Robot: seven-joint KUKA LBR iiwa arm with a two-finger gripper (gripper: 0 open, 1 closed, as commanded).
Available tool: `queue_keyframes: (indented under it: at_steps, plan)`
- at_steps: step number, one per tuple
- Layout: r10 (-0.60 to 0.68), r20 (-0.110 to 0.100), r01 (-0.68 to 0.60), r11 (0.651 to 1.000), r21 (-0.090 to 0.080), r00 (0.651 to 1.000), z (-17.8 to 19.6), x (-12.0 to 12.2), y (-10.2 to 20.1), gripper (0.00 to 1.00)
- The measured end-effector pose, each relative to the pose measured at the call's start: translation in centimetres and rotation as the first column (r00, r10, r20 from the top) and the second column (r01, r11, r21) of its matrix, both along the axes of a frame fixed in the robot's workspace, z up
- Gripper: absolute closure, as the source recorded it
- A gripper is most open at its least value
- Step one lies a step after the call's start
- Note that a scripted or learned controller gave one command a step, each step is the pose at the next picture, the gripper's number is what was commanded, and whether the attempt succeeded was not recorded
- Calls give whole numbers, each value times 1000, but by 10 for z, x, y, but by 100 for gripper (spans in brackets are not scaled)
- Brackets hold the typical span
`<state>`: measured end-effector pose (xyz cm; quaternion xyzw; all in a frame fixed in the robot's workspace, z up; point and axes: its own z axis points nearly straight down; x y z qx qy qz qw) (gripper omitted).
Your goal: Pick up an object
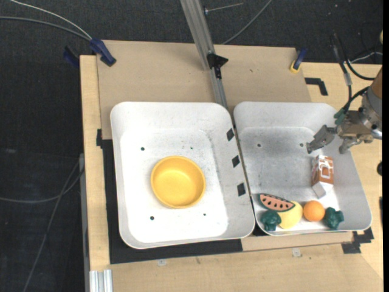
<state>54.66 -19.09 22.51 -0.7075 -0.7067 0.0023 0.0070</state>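
My gripper (332, 142) hangs over the right part of the right bin (273, 120), its two fingers spread open with nothing between them. Just below it lies a small brown and white carton (323, 170). Along the bin's front edge sit a watermelon slice (276, 201), a yellow lemon-like piece (292, 215), an orange (313, 212) and two green broccoli pieces (271, 220) (333, 217). In the left bin (130, 132) rests a yellow bowl (177, 180).
A metal pole (200, 35) runs from the top of the view down to the gap between the bins. Blue and yellow clamps (103, 52) hold the brown board at its back corners. Cables trail over the dark floor.
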Motion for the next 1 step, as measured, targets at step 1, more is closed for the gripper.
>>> queue_keyframes:
  at_steps: [1]
  plan:
    - [0,-1,0,1000,1,1000,-46,-7,4,0]
